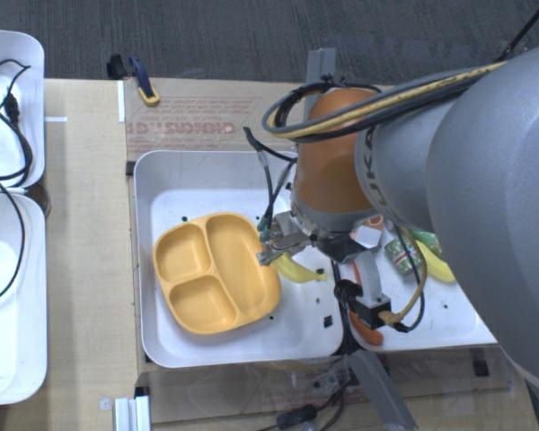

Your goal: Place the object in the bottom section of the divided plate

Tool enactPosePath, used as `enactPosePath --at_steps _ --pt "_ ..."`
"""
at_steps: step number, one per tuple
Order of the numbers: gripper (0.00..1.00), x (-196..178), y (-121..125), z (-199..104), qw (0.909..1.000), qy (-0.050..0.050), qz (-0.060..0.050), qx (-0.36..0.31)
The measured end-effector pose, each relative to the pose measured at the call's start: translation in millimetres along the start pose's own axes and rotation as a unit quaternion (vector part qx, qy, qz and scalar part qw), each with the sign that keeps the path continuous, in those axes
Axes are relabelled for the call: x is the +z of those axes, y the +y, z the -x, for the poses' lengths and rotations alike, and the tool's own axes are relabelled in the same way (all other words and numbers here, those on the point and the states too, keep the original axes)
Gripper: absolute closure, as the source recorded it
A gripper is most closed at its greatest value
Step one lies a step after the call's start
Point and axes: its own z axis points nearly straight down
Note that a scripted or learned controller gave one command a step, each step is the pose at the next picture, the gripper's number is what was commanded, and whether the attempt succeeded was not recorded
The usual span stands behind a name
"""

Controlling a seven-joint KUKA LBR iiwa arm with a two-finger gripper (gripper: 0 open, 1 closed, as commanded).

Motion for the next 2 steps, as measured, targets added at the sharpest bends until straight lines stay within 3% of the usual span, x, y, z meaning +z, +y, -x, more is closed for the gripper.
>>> enactPosePath --at_steps 1,2 --pt "1.0 -32.4 42.6 6.7 0.998 -0.001 0.001 0.063" --pt "1.0 -0.8 54.7 -5.0 0.9981 -0.001 0.0 0.062"
